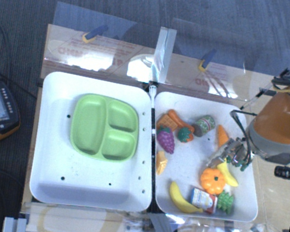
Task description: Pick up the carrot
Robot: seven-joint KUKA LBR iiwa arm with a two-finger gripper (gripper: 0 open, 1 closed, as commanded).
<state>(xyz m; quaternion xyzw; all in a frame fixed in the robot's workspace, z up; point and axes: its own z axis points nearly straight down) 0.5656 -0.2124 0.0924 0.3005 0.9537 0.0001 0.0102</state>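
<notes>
The carrot, a short orange tapered piece, lies in the right bin near its far right side. My gripper hangs just in front and to the right of it, over the spot where a small yellow banana and an orange pumpkin lie. Nothing shows between the gripper and the carrot, and they look a little apart. The arm's orange band rises at the right.
The right bin also holds an orange piece, a strawberry, purple grapes, a can, a larger banana, a small carton and a green toy. A green divided plate lies in the left bin.
</notes>
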